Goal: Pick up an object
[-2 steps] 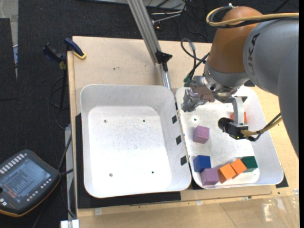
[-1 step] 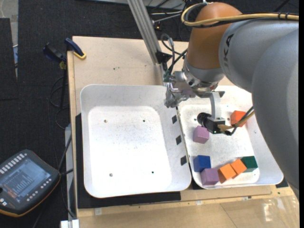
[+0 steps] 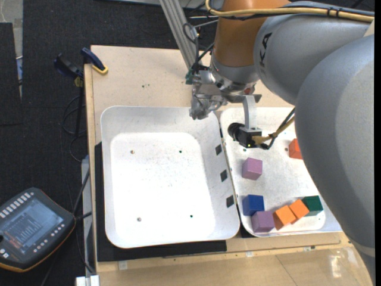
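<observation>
1. Claw point(image 3: 202, 109) is hanging over the far rim where the two bins meet; cannot tell its state.
2. Purple cube point(image 3: 252, 168) is lying nearest, toward the camera and right of the claw, in the right bin point(image 3: 238, 154).
3. Blue cube point(image 3: 253, 204), second purple cube point(image 3: 262, 221), orange cube point(image 3: 285, 214) and green cube point(image 3: 312, 205) are sitting farther off, clustered.
4. Left bin point(image 3: 119, 124) is lying left of the claw on the tabletop point(image 3: 137, 76).
</observation>
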`<state>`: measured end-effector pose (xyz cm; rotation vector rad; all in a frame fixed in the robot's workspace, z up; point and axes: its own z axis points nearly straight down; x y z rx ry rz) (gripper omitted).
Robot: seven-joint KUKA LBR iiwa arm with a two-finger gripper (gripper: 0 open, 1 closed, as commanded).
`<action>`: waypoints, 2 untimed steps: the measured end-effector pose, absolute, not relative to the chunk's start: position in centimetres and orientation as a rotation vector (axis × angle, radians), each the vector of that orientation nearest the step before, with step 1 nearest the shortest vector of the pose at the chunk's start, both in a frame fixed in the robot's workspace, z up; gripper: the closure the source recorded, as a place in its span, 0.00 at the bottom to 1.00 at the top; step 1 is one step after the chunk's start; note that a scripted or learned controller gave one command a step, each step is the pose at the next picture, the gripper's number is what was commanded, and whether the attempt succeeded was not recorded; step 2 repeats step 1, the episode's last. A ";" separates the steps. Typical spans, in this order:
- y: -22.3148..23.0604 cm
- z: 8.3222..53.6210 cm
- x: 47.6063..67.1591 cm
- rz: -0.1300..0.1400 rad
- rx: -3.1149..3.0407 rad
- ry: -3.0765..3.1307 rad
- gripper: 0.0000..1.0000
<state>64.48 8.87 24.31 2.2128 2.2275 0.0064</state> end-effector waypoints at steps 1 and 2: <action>8.8 23.3 64.7 -0.001 2.217 2.225 1.00; 8.8 23.3 64.7 -0.001 2.217 2.225 1.00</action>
